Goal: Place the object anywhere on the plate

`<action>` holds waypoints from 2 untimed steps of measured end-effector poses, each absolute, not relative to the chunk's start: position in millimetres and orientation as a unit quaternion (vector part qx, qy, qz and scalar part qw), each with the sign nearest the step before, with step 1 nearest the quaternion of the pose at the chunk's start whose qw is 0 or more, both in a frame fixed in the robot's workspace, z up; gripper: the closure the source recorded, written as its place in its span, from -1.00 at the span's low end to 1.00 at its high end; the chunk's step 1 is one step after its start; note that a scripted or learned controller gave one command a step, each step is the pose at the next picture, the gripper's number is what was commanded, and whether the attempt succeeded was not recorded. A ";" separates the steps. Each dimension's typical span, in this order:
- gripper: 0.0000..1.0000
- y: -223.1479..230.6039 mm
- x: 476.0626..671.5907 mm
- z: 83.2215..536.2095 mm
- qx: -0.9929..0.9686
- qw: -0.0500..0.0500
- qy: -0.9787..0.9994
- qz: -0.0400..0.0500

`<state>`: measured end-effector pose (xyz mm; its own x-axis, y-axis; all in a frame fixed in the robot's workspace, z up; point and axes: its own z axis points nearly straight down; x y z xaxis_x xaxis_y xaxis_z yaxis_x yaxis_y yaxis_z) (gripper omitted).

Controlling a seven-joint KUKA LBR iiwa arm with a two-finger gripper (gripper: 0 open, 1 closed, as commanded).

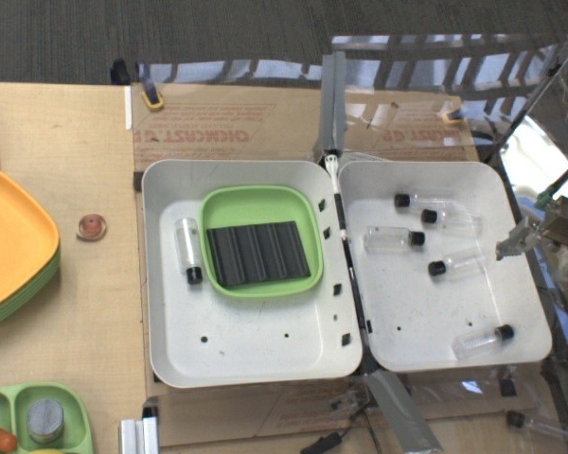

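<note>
From the overhead camera view, the left bin point(251, 353) is a shallow white tray of smooth plastic with rounded corners. In its upper half sits the green plate point(260, 204), a square dish with soft corners and a raised rim, and a dark ribbed mat point(257, 253) covers most of its floor. Just beside the plate's left edge, on the bin floor, lies one clear vial point(187, 247) with a black cap, pointing up and down the frame, near the plate's rim but outside it.

The right bin point(511, 343) holds five more clear vials with black caps, scattered and well apart: one point(418, 200) near the top, one point(447, 218) just below it, one point(393, 240) left of centre, one point(457, 265) in the middle, one point(481, 340) near the lower right corner. Bare white floor lies open between them.

My gripper point(511, 244) sits at the right bin's right rim, thin and metallic; I cannot tell how my fingers stand, and nothing shows between them.
</note>
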<state>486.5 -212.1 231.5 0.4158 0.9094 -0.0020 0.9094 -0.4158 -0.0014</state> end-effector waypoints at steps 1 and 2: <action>-1.00 -212.1 496.8 255.8 -0.874 0.000 -0.487 0.002; -1.00 -209.4 511.7 243.5 -0.884 0.000 -0.467 0.002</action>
<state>511.7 -209.4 243.5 0.5641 0.8257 -0.0039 0.8257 -0.5641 -0.0026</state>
